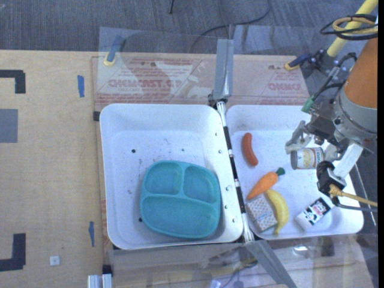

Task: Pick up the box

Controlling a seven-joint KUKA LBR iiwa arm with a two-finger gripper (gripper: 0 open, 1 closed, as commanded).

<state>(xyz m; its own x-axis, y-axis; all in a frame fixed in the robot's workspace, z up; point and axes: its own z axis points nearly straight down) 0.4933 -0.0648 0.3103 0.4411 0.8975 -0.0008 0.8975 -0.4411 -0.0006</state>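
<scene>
The table (48,161) carries two shallow white bins side by side. In the left bin (120,125) a teal divided plate (180,200) lies toward the near edge, slightly right of the bin's middle.

The right bin (270,122) holds the rest. A red sausage (249,149) lies near its left wall, toward the far half. Below it an orange carrot (264,185) slants toward the near left corner, its green top pointing right. A yellow banana (278,207) lies just below the carrot, and a small patterned packet (261,213) sits against the banana's left side at the bin's near left corner. A small can with a pale label (307,158) lies on its side near the right wall.

The box (315,212), a small black and white carton, lies tilted in the near right corner of the right bin.

The tool (324,161) hangs over the right side of this bin, close by the can; whether it is open or closed cannot be told. The box lies nearer the front edge than the tool, apart from it, with nothing gripped that can be seen
</scene>
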